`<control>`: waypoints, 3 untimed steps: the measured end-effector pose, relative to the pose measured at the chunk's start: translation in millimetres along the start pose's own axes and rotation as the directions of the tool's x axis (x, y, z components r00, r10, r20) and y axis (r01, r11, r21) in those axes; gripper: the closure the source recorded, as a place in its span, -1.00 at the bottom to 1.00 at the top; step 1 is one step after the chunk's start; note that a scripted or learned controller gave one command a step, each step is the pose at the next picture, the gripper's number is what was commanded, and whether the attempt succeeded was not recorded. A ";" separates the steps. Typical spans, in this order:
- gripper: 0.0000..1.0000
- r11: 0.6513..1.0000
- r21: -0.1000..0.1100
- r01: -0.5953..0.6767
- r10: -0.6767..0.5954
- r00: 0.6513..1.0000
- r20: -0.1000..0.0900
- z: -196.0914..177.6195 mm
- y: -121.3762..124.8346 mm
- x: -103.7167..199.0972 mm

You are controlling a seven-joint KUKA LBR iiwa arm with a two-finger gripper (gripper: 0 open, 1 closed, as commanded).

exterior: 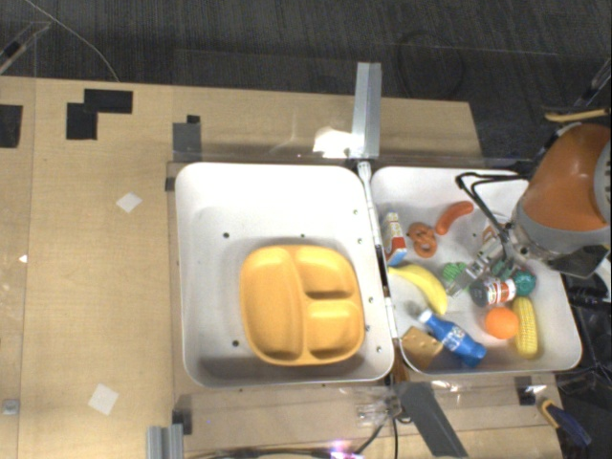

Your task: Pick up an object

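The right bin (564, 357) holds several small toy items. Among them are a yellow banana (424, 284), a blue bottle (454, 340), an orange ball (501, 323), a corn cob (525, 326), a red sausage (454, 216), an orange pretzel-like piece (422, 239) and a small upright bottle (394, 236). A red and green can (501, 290) lies near the middle right. My gripper (491, 259) reaches down into this bin, just above the can and beside a green piece (457, 276). The arm's orange band (569, 185) sits over the bin's right side.
The left bin (206, 218) carries a yellow divided plate (301, 302). A brown item (422, 344) lies at the right bin's front left corner. A metal post (367, 113) stands behind the wall between the bins. Black cable loops over the right bin's far edge.
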State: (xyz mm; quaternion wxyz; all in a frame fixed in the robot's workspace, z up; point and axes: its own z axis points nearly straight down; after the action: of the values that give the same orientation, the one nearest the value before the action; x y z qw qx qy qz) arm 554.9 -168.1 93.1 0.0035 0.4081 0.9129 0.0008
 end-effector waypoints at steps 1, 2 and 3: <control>-1.00 0.955 -0.001 -0.298 0.298 0.955 -0.005 6.0 58.5 -95.0; -1.00 0.875 -0.003 -0.483 0.483 0.876 -0.001 5.3 69.8 -11.3; -1.00 0.761 0.013 -0.649 0.649 0.761 -0.001 7.5 121.9 -27.2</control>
State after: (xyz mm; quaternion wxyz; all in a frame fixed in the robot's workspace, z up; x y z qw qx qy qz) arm 663.9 -107.1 86.3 -0.0019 0.6984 0.7157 -0.0022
